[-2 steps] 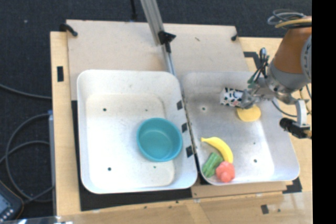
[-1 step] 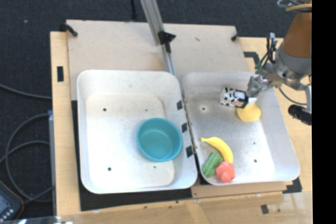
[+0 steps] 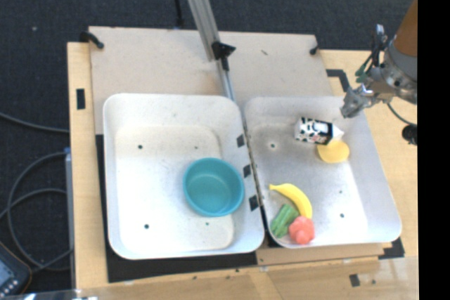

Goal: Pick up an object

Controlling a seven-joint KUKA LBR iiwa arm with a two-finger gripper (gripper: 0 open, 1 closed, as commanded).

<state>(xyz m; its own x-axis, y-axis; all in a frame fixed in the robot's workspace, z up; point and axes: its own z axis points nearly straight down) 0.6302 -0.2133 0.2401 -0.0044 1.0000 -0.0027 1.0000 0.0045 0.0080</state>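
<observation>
Take the right-hand shallow white bin (image 3: 365, 172) as your landmark. At its near edge you have three toys bunched together: a round red plastic fruit (image 3: 301, 230), a green plastic vegetable (image 3: 283, 219) touching its left side, and a curved yellow plastic banana (image 3: 295, 197) just behind both, its long axis running from upper left down to lower right.

Further back in the same bin, toward its far right corner, lies a small black-and-white cow-patterned toy (image 3: 313, 130), lying roughly left to right, and a round yellow plastic lemon (image 3: 333, 152) touching it on its near-right side. These two are your likeliest targets, since they lie nearest the tool.

The tool (image 3: 351, 105) hangs over the bin's far right corner, beside the rim, with nothing held in it; you cannot tell from this angle whether it is parted or closed. From it, the cow toy lies a little to the left and nearer the camera, the lemon just nearer still. So the coming move would be a short reach inward and down.

In the neighbouring left-hand white bin (image 3: 140, 123) sits a teal plastic bowl (image 3: 213, 186), well apart from the tool.
</observation>
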